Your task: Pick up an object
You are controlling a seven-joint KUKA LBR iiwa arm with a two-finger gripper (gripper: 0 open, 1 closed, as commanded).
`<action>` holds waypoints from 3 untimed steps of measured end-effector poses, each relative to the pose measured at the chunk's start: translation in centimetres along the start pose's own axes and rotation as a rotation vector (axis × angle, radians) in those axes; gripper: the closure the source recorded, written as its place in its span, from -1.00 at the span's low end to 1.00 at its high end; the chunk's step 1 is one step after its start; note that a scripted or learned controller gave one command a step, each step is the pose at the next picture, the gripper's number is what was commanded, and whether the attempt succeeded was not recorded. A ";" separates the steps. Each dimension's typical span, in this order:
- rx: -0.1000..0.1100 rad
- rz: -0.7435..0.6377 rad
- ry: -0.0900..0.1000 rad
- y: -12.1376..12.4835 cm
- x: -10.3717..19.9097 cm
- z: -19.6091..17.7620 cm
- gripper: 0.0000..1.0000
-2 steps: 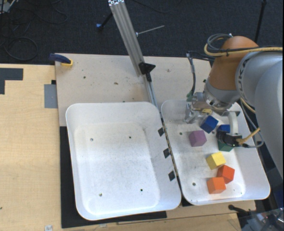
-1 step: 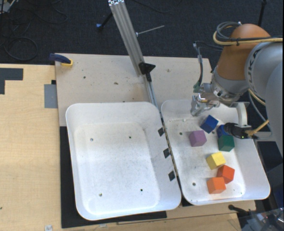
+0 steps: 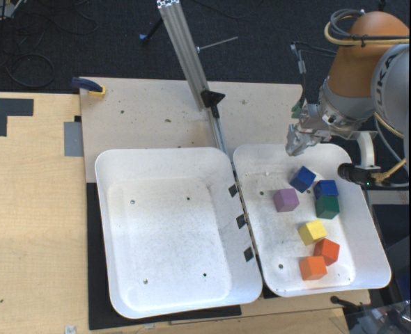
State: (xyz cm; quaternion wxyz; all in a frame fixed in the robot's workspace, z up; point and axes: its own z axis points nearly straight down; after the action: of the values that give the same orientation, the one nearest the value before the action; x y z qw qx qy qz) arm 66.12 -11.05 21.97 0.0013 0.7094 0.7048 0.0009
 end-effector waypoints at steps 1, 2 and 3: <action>0.007 -0.010 0.003 -0.6 5.5 0.8 1.00; 0.008 -0.010 0.004 -1.9 11.2 0.6 1.00; 0.006 -0.010 0.002 -2.3 15.4 0.1 1.00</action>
State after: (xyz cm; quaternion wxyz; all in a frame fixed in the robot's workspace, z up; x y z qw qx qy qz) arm 63.94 4.39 21.87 -0.0013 0.7059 0.7083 -0.0005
